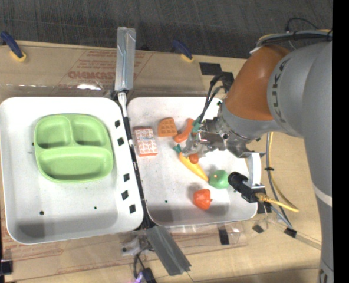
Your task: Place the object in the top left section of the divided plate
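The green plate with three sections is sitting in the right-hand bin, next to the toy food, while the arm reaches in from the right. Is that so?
Not quite. The camera view shows the green plate in the left bin, by itself. The toy food, such as the red tomato and the waffle, lies in the right bin, where the arm reaches in from the right.

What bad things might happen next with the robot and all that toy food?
1. The gripper sits among a tight bunch of toys: a carrot, a yellow banana and small orange bits. It might grab the wrong one or knock them apart.
2. The green plate lies in the other bin, past a raised divider. A loosely pinched toy might drop on the way.
3. The top left section is small, so the toy could land next door.
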